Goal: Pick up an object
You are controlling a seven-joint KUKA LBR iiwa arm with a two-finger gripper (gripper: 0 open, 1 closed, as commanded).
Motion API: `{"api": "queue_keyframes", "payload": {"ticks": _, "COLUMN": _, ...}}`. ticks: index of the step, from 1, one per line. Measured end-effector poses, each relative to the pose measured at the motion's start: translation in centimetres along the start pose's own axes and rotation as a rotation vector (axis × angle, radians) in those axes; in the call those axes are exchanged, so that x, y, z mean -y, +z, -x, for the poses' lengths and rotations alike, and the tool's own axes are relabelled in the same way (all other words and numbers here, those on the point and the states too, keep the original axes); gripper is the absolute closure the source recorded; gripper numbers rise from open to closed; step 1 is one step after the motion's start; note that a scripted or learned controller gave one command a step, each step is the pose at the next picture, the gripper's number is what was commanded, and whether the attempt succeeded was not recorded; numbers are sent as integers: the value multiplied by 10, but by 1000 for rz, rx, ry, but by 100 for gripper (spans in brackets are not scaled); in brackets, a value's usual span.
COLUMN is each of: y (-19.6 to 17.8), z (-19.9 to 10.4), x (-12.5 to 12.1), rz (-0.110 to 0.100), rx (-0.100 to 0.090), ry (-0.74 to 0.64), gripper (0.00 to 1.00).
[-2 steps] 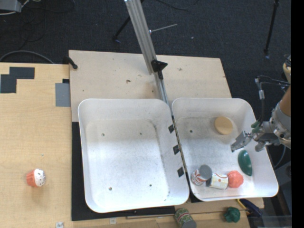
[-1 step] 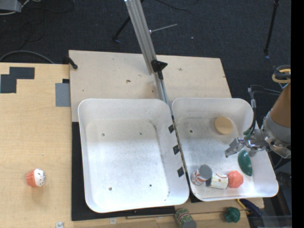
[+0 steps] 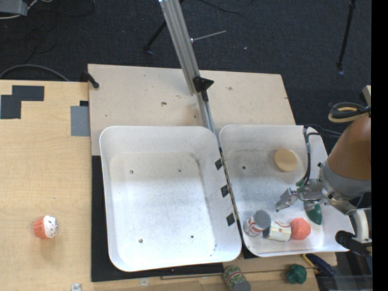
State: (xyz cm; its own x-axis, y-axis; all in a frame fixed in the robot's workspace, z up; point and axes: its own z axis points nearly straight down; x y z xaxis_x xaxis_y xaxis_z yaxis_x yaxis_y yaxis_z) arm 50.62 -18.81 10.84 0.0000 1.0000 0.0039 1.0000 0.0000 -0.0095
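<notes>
i see the pincer (image 3: 295, 196) low in the right bin (image 3: 254, 139), its jaws spread wide and holding nothing, so it looks set to drop on something. the pile sits at the bin's near wall: a red ball (image 3: 300, 228), a white cup (image 3: 277, 231) and a grey cap (image 3: 261, 218), all just near of the pincer. a tan disc (image 3: 285, 159) lies beyond it, apart.

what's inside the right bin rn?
Right bin holds a tan disc near the back and, at the front, a grey piece, a white cup and a red ball. The arm covers its right side, so anything there is hidden.
</notes>
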Motion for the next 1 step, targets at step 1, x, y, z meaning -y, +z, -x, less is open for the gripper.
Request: {"api": "queue_keyframes", "payload": {"ticks": 1, "y": -13, "z": 2, "x": -1, "rz": 5, "rx": 2, "ry": 5, "gripper": 100}}
